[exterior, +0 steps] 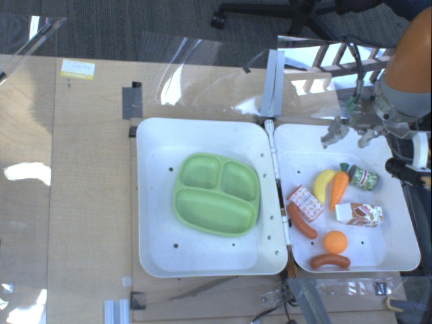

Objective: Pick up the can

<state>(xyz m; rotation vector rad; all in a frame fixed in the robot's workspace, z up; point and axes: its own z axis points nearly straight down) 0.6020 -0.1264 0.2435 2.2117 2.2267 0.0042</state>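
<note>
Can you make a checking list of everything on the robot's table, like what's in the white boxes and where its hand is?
Surface: wooden bench with two white bins, left bin and right bin, side by side.
Job's things: can lying on its side in the right bin, beside the carrot's green top.
Clutter: green divided plate in the left bin; in the right bin a banana, carrot, two small cartons, orange, two sausages.
Grippers: hand above the right bin's far edge, holding nothing.
Cables: dark cables along the arm.
Surroundings: grey carpet, office chair base, clear plastic sheets.
</note>
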